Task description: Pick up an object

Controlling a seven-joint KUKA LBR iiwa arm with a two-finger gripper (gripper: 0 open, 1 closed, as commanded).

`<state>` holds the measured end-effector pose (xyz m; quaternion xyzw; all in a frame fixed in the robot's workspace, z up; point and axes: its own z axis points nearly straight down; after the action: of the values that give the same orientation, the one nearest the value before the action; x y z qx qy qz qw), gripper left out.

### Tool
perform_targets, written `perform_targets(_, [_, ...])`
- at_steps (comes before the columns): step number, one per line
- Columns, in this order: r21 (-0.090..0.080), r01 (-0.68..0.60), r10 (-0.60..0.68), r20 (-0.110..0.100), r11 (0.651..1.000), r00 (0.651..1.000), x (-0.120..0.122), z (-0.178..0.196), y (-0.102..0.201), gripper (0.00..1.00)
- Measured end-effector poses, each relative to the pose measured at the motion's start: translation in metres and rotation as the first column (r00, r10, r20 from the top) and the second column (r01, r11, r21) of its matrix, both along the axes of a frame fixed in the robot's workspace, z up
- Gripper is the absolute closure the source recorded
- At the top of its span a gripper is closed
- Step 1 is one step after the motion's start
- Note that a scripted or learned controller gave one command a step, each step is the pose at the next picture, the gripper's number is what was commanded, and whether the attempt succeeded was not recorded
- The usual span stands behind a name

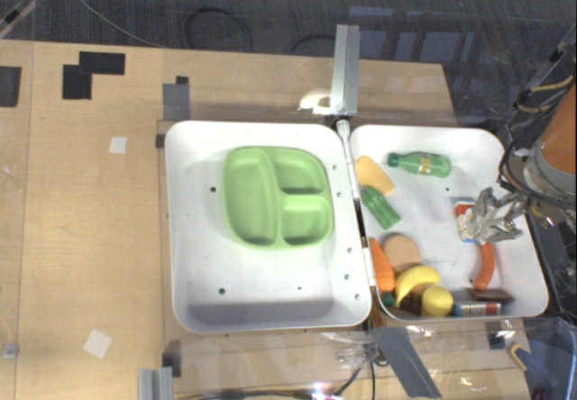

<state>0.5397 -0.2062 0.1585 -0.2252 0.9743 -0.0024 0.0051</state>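
Working with the tool (491, 216) low over the right-hand bin (518, 150), close to its right wall, just above a small red-and-white item (463, 210) and just up from an orange-red sausage shape (485, 265). Cannot tell from this slant whether released or clenched; no sign of anything gripped.

Likely to go wrong in a few ways:
- Could close on bare bin floor, with the nearest pieces lying flat and low and partly tucked under the tool.
- Could shove the sausage shape toward the right wall instead of gripping it.
- Could catch two things at once if aimed at the front pile: banana (416, 281), lemon (437, 301), carrot (382, 265), brown round piece (403, 250) and marker (473, 306), all touching or nearly so.
- Could send the green bottle (419, 164) rolling on contact, since round and lying on its side.

Tight on the right and at the front: wall just beside the tool, clutter along the front rim. More open across the middle of the bin floor, between the bottle and the pile, so suited to a straight descent. Best kept off the shared middle rim, with a yellow piece (374, 175) and a green piece (380, 207) lying right beside it. Plenty of room in the left bin (194, 236) around the green divided plate (275, 195) and on the tabletop (81, 236) beyond, though nothing to gain there for this pick
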Motion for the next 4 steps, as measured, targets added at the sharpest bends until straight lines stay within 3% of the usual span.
perform_targets(1, [-0.001, -0.098, 0.098, 0.006, 0.995, 0.995, 0.078, 0.085, 0.002, 1.0])
perform_targets(2, [0.003, -0.369, 0.369, -0.006, 0.929, 0.929, 0.076, -0.056, 0.003, 1.0])
perform_targets(3, [0.0, -0.368, 0.368, -0.002, 0.93, 0.93, 0.078, -0.053, 0.002, 0.0])
perform_targets(4, [-0.017, -0.286, 0.286, 0.022, 0.958, 0.958, 0.042, -0.058, 0.0, 0.0])
